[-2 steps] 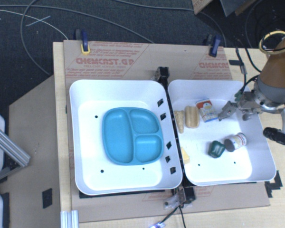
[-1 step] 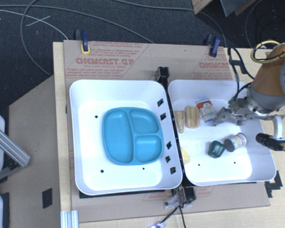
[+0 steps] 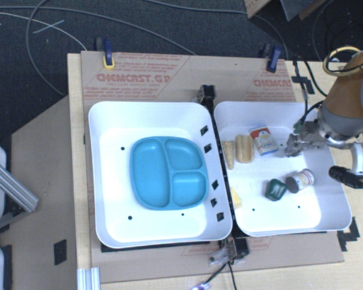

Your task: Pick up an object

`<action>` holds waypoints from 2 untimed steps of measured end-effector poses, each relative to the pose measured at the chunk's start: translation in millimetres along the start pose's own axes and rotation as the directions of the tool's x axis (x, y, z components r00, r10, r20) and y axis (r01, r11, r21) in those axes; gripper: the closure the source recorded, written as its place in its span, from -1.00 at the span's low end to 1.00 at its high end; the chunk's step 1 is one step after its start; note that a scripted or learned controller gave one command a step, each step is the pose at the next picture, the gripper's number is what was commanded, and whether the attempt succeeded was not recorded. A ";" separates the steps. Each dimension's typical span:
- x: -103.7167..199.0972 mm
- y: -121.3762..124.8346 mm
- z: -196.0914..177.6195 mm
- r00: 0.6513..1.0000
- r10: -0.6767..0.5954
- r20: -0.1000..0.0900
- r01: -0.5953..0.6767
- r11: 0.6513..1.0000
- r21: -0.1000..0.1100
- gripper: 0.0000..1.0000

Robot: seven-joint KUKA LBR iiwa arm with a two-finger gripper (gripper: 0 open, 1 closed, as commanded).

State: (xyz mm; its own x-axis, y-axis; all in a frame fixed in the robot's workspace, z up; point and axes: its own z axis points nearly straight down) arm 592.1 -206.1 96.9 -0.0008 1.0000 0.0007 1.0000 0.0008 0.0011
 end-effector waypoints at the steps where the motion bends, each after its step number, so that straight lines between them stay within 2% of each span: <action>1: -1.1 -1.7 -44.2 1.000 0.000 0.002 0.000 1.000 -0.004 1.00; 2: -9.5 -5.3 -95.1 1.000 0.001 0.003 -0.001 1.000 -0.005 1.00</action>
State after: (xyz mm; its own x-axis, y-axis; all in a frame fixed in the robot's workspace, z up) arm 586.7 -215.7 192.0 0.0001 1.0000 -0.0026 1.0000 -0.0001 0.0063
